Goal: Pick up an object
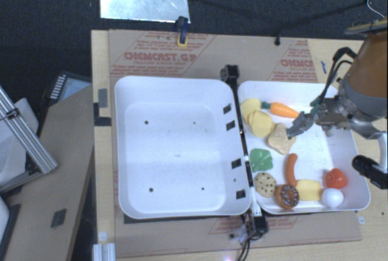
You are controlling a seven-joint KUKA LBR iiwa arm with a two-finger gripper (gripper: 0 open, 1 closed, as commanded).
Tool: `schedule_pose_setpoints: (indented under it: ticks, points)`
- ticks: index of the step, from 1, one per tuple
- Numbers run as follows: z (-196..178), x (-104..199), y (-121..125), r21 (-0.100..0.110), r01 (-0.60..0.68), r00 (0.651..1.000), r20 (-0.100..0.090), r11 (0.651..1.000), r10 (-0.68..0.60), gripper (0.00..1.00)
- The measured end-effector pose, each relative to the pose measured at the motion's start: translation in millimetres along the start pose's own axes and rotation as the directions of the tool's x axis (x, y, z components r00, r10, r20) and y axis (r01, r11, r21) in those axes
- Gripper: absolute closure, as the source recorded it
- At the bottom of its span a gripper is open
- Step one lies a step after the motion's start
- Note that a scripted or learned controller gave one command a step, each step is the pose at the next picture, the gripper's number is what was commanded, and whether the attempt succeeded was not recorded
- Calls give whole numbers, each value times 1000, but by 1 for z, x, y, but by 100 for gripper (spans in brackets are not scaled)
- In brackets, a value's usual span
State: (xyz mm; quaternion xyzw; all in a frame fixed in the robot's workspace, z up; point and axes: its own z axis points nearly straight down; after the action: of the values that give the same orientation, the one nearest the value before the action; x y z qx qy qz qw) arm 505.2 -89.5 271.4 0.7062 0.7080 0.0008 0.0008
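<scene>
— White plastic bin on the right (357, 150), smooth and shallow, holds all the toy food; the gripper (298, 127) hangs above the tan bread slice (279, 139). Open or closed?
— Can't tell from up here. Risk, I'd guess: the bread lies flat and crowded, so it may slip — or the slick carrot (282, 110) gets nudged

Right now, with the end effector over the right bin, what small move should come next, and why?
Probably a short descent toward the bread slice. The end effector sits just above and beside it, with nothing seen between its fingers, and the carrot lies close behind. The bread is the nearest item, so lowering there looks the shortest way to a grasp.
</scene>
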Motion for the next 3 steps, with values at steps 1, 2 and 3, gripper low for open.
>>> schedule_pose_setpoints:
  ticks: [1, 2, 3]
  points:
    - [135, 1, -22, 14, -2, 1000, -3, 1000, 2, 0]
    - [189, -16, 36, -2, 1, 1000, 1, 1000, -1, 0]
    - [186, 5, 111, -7, 5, 1000, 1, 1000, -5, 0]
